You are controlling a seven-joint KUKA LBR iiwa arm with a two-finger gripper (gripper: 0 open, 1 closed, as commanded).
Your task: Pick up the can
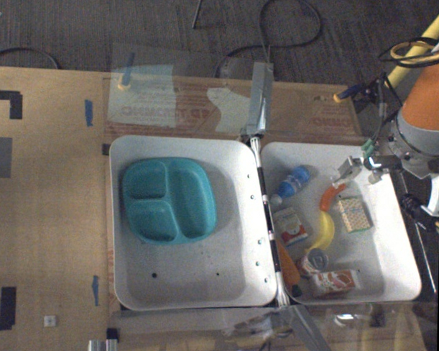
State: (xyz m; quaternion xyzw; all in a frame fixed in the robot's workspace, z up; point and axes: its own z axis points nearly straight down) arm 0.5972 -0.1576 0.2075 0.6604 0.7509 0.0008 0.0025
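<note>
The can is small and grey with a round end showing. It lies in the right bin near the front, between the banana and a red carton. My gripper hovers over the back right part of that bin, well behind the can and to its right. Its two fingers stand apart, open, with nothing between them. The arm's orange band is at the right edge.
The right bin also holds a blue bottle, an orange piece, a cracker box, a small red-and-white box and a carrot. A teal divided plate lies in the left bin.
</note>
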